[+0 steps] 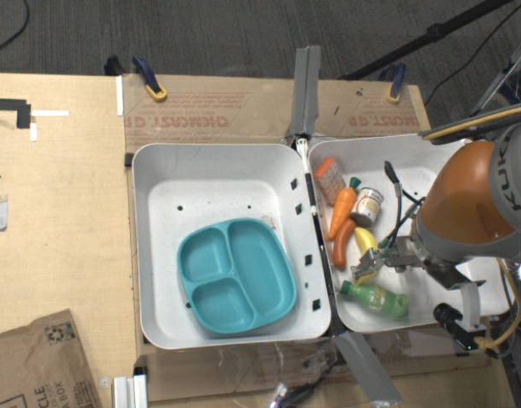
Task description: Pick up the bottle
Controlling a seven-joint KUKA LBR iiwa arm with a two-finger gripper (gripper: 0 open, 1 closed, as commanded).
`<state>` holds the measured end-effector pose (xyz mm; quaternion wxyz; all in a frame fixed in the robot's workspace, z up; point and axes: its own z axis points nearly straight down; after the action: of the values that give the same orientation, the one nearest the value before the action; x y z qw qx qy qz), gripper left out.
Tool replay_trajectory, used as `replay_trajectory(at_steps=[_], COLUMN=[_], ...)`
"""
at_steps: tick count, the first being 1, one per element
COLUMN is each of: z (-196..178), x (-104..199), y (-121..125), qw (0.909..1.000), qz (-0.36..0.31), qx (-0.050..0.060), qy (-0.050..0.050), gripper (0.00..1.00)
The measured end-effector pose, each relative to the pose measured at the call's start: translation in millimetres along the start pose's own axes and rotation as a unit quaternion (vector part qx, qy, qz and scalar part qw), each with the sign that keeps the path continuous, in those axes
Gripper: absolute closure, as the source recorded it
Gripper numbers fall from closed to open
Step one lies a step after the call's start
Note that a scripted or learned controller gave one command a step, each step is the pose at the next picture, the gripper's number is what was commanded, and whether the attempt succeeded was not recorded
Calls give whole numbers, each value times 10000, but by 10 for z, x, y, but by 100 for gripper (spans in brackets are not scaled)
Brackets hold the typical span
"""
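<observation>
Reaching in from the right, orange-banded wrist bent low, gripper (368,268) angled down-left.

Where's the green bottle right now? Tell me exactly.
The green bottle lies on its side near the front edge of the right bin, just below the tool and the banana.

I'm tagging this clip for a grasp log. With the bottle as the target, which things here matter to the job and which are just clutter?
Belongs to the job:
- green plastic bottle, lying on its side in the right white bin
- gripper, just above the bottle

Just lying about:
- two orange carrots
- yellow banana
- small tin can
- teal divided plate in the left white bin
</observation>
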<state>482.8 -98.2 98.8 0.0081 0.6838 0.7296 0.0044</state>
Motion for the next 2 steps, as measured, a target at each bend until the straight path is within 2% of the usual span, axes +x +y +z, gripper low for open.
replay_trajectory(at_steps=[1, 2], z=[-338, -11], x=[-687, -114], y=[-91, 0], qw=[9998, 9999], qz=[147, -131], qx=[91, -13], qy=[24, -7], gripper=[0, 0])
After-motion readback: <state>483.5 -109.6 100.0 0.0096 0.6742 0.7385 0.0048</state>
